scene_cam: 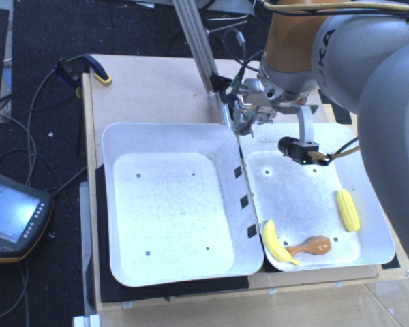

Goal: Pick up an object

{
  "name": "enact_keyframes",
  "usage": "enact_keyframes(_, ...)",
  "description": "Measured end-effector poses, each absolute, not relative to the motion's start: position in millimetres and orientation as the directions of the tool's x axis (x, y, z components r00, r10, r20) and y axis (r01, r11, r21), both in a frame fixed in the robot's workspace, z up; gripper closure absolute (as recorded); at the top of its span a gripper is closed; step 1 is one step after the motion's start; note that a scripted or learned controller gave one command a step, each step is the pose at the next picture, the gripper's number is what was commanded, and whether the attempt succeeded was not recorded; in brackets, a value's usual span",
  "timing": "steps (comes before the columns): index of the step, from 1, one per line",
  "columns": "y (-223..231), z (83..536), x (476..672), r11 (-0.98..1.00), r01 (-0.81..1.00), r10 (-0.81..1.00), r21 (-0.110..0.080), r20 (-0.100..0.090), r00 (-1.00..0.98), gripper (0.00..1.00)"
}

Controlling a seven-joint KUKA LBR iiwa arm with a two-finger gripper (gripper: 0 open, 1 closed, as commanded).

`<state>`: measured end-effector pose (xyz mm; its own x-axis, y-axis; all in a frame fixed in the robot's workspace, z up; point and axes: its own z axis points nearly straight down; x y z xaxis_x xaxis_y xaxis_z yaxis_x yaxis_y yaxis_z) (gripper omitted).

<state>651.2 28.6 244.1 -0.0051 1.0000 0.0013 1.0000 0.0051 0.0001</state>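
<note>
Three objects lie in the right bin [368, 254]. A yellow banana [275, 243] rests against its near left corner. A brown drumstick-shaped piece [311, 246] lies just right of the banana, touching its tip. A yellow corn cob [347, 210] sits near the right wall. My gripper [245, 122] hangs over the bin's far left corner, close to the divide between the bins and well away from all three objects. Nothing shows in its grasp.
The left bin [123, 138] lies beside the right one. A slanted aluminium rail [198, 39] rises behind the gripper. A black unit with cables [297, 148] hangs from the wrist over the right bin. A teach pendant [10, 216] lies off the bench at left.
</note>
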Motion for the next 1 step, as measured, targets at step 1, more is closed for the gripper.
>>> enact_keyframes(1, 80.7, 232.8, 634.0, 0.005, 1.000, 1.000, -0.001, 0.001, -0.005, 1.00)
